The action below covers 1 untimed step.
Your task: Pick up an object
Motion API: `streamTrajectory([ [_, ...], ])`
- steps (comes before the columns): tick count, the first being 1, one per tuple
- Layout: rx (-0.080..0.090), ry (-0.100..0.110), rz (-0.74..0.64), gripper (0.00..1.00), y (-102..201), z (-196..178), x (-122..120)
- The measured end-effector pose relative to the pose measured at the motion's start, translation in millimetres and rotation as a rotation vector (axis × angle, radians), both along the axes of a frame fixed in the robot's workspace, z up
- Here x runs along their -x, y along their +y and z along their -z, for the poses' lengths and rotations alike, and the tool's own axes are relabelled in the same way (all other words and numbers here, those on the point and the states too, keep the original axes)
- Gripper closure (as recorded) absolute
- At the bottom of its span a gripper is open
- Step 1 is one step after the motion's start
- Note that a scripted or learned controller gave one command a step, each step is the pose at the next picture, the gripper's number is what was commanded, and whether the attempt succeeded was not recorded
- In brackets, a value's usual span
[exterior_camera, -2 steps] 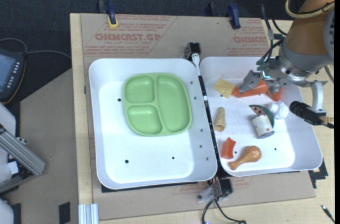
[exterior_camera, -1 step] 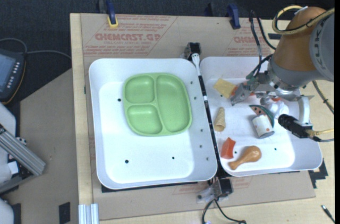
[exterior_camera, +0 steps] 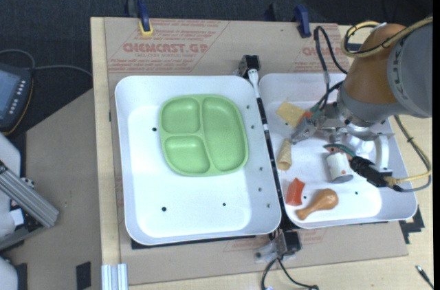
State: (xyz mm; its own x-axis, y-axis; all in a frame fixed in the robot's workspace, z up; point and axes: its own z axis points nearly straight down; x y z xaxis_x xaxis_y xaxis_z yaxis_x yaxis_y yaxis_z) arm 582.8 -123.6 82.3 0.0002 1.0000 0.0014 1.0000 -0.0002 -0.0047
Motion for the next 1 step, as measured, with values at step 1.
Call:
streamTrajectory([
  [1, 0.001, -0.006, 0.001, 1.00, -0.6, -13.1, -1.2],
])
